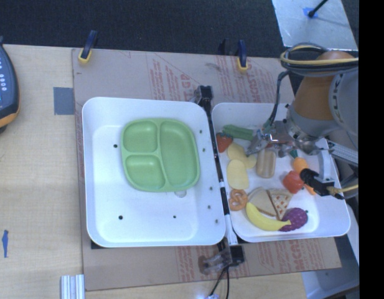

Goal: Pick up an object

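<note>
My gripper (267, 143) hangs over the upper middle of the right bin (333, 228), reaching in from the right. Just below it stands a tan cylinder (265, 164); whether the gripper touches it I cannot tell. Around it lie toy foods: a green vegetable (239, 131), a small red piece (224, 143), two pale yellow pieces (238, 174), a pretzel (238, 199), a banana (262, 219), a sandwich wedge (274, 202), purple grapes (295, 217), a red tomato (292, 181) and an orange piece (300, 164).
The left bin (104, 217) holds a green divided plate (160, 154) in its upper middle. A clamp bar (214, 167) runs between the two bins. A handheld controller (1, 86) lies at the bench's far left.
</note>
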Tool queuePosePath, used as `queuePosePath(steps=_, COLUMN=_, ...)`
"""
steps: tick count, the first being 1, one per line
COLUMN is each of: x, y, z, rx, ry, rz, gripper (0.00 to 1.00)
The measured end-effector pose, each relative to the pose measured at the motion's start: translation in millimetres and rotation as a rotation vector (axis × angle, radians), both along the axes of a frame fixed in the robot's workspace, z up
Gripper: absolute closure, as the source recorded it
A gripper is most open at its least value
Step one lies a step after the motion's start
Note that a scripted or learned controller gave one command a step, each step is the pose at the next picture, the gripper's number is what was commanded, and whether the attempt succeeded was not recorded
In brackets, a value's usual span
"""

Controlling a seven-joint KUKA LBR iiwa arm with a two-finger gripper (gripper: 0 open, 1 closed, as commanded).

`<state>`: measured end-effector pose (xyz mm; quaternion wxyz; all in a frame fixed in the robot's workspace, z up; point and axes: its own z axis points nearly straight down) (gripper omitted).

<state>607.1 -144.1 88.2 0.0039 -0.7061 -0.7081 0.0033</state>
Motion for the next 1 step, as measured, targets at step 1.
queuePosePath(steps=1, x=-67.5, y=18.9, z=3.0, rx=0.001, ry=0.001, rz=0.0, gripper=0.0)
